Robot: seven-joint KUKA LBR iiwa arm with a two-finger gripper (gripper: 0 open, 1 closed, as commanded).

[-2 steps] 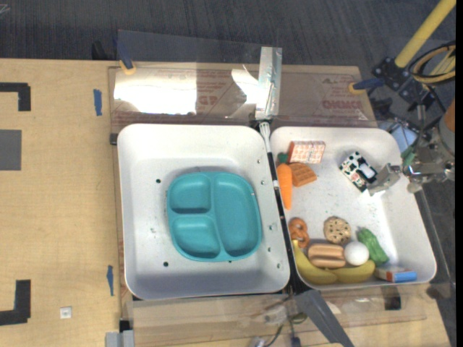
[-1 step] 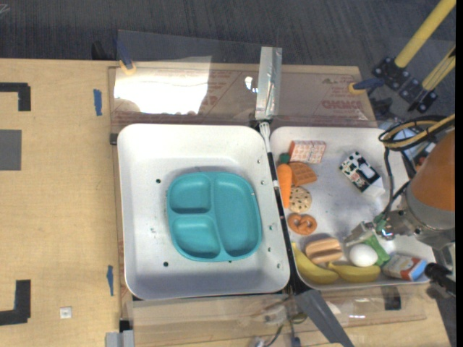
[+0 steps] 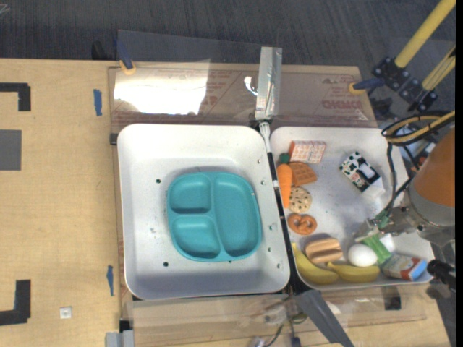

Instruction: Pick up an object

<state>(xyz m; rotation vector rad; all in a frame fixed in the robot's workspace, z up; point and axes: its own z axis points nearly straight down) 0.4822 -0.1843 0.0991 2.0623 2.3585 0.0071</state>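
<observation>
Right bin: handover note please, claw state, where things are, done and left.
Claw: low over the right bin's near right part, above the white egg; open or shut unclear, nothing seen held.
Things: banana, hot dog, pretzel, cookie, carrot, black-and-white carton all lie in the right bin.
Left bin: teal divided plate.
Done: nothing lifted.
Left: grasp and lift one object.

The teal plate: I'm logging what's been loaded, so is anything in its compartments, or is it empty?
Empty. The plate lies flat in the left bin, and all three compartments show bare teal.
</observation>
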